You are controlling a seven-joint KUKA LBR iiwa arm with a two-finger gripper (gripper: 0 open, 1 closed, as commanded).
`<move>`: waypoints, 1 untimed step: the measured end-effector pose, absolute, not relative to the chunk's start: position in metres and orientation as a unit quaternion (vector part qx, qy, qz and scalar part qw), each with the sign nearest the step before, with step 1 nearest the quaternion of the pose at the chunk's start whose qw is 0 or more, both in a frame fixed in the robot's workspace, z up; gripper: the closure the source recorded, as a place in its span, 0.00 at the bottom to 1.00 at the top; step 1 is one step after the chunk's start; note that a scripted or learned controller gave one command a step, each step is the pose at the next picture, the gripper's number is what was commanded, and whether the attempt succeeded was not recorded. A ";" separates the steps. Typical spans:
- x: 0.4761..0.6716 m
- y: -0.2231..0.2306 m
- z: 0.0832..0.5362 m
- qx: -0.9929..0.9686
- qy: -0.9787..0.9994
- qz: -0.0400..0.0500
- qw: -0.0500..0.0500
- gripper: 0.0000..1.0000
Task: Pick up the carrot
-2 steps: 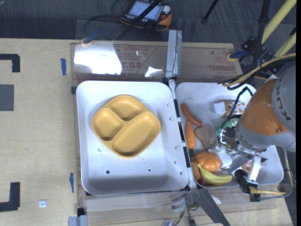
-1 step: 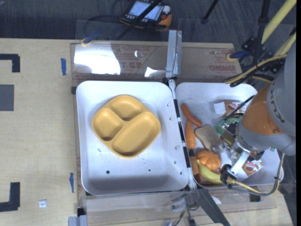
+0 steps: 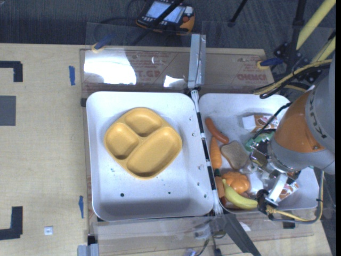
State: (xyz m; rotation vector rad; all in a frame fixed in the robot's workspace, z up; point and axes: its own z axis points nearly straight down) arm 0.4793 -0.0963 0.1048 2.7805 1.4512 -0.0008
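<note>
Carrot (image 3: pixel 214 154): against the right bin's (image 3: pixel 230 110) left wall, beside what looks like bread (image 3: pixel 234 153).
My gripper (image 3: pixel 260 160): over that bin's middle, apart from the carrot; its state I cannot tell.

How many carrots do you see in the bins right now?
1. The carrot lies against the left wall of the right bin, just below a reddish sausage. The arm covers part of that bin, so another could be hidden.
</note>
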 end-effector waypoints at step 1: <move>0.482 -0.097 0.090 0.963 0.268 0.005 0.004 1.00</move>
